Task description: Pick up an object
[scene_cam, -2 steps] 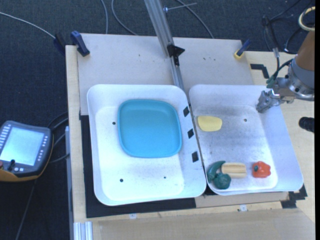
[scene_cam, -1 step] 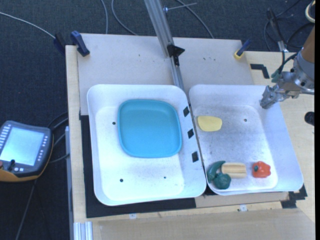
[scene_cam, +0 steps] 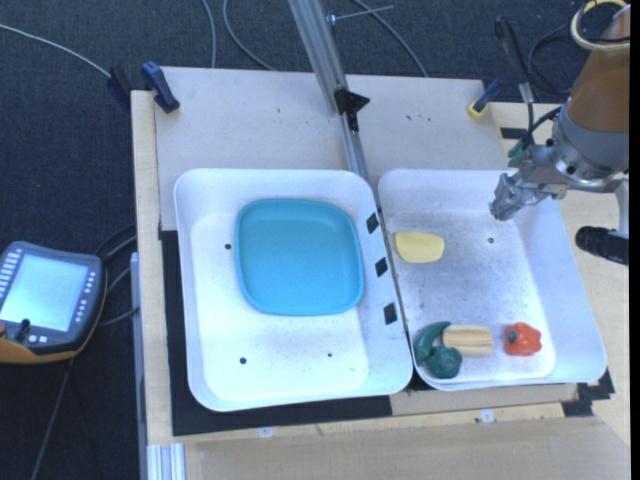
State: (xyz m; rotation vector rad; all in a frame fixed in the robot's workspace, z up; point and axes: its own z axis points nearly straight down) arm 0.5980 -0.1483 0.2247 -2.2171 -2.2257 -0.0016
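Left bin (scene_cam: 200,268): white, shallow, at 9 o'clock of the bench; bears item below

Blue plate (scene_cam: 300,256): square with rounded corners, lying flat in the middle of the left bin; the largest candidate, but judged too broad and flat for a two-finger pinch

Right bin (scene_cam: 560,268): white, speckled floor, at 3 o'clock of the bench, touching the left bin along its inner wall

Gripper (scene_cam: 505,200): above the right bin's 12 o'clock region, reaching in from 3 o'clock; carries nothing; whether its pincer is spread or closed cannot be told

Yellow piece (scene_cam: 419,247): soft-looking lump at 9 o'clock of the right bin, close to the inner wall. Risk: a descent here could clip that wall

Tan block (scene_cam: 468,340): at 6 o'clock of the right bin, touching the green piece. Risk: a closing pinch may catch both, or shove one aside

Green piece (scene_cam: 437,352): at 7 o'clock, tucked into the corner. Risk: rim blocks approach

Red piece (scene_cam: 521,339): at 5 o'clock, near the front rim; small and rounded, likely to squirt out of a pinch
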